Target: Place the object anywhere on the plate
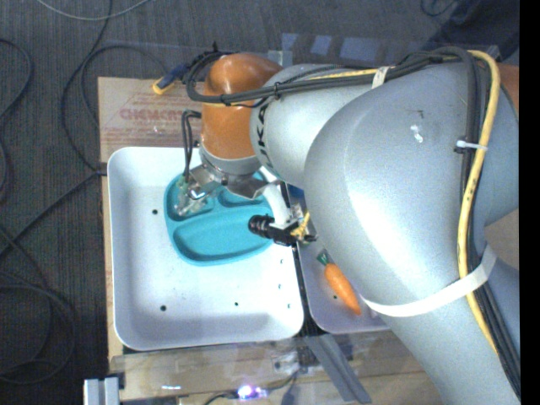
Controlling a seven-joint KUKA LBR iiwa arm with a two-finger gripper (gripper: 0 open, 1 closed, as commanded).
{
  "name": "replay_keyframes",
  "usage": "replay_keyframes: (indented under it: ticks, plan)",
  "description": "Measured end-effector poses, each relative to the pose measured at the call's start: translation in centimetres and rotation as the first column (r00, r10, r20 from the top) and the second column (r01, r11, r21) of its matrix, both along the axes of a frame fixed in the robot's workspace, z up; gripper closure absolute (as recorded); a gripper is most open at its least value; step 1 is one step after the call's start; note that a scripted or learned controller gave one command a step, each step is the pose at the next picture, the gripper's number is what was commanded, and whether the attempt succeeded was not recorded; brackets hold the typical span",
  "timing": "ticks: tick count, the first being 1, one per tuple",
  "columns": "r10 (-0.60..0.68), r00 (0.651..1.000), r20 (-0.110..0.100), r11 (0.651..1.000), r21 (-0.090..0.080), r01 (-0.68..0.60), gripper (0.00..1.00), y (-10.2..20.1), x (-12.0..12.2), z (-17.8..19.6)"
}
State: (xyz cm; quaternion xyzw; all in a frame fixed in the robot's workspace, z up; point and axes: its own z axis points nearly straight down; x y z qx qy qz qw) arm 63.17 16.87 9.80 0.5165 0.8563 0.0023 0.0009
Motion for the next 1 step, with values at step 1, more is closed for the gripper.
replay_keyframes:
  ticks: [1]
  plan:
    - [0.019, 1.000, -0.008, 1.000, -0.015, -0.019, 1.00, 4.19, 3.96, -0.58]
